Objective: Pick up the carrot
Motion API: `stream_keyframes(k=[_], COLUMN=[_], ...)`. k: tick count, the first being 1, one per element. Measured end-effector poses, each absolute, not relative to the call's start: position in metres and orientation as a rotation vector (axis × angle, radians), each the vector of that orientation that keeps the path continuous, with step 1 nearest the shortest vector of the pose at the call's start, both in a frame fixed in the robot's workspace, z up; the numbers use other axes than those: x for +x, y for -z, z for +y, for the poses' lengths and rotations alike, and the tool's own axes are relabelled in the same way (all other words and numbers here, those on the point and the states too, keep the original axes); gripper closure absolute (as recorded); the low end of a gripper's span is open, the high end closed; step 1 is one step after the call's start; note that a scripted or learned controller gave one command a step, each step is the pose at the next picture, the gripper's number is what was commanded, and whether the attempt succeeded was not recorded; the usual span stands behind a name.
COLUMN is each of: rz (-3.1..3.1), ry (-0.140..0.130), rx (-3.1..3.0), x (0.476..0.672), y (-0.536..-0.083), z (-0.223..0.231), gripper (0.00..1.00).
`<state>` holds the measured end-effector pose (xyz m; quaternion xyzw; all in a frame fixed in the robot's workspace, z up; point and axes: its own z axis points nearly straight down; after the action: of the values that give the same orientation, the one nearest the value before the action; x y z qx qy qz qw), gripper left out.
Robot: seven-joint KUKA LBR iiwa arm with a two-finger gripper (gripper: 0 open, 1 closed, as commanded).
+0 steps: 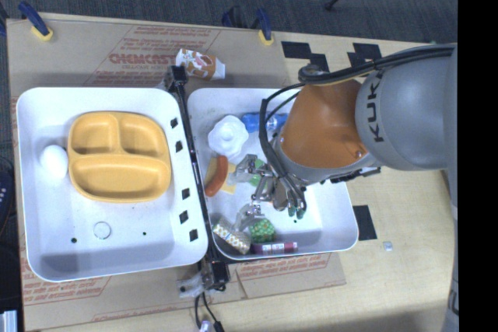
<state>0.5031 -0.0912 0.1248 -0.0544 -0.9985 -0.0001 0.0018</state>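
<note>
Pincer (250,186) open, beside carrot (215,176)

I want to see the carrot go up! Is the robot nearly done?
Not yet. The arm has reached into the right bin, and its hand sits just right of the carrot. The carrot lies on the bin floor beside a white object, not lifted. Still left: gripping the carrot and raising it.

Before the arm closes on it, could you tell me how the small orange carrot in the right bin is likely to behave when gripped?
The small orange carrot looks like smooth moulded plastic, so probably stiff, light and a bit slippery. Its rounded, tapered shape suggests it may roll or squirt sideways if pinched off-centre. It lies close to the right white bin's left wall, which might crowd a grasp.
</note>
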Motion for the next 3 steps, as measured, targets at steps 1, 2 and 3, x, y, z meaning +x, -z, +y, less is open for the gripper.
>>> stream_keyframes(k=[1, 2, 3], rz=[-3.136, -3.106, -3.089], ry=[-0.002, 0.000, 0.000], rx=[-0.220, -0.461, -0.559], x=[0.570, 0.555, 0.509], y=[-0.196, -0.091, -0.092], z=[-0.113, -0.135, -0.154], gripper=[0.00, 0.00, 0.00])
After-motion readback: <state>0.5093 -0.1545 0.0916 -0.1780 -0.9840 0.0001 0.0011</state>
